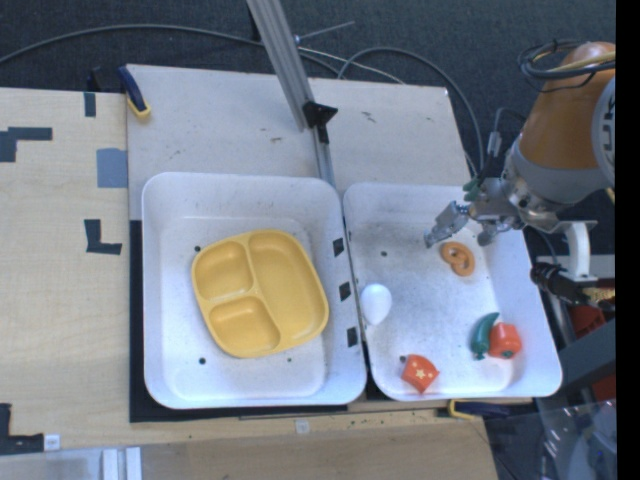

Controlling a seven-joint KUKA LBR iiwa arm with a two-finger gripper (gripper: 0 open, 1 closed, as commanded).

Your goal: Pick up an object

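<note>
The gripper (462, 230) hangs over the right bin's (430, 203) far side, fingers spread and holding nothing, just above a brown pretzel (458, 259). A white egg (375, 302) sits at the left wall; an orange block (419, 372) and red-green pepper (497, 338) crowd the near edge, leaving the centre open.

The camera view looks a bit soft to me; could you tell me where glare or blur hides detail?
Camera view: the white egg nearly washes out against the bright right bin; the claw is soft, its fingers hard to read; the yellow tray stays crisp, with mild shadowing.
</note>
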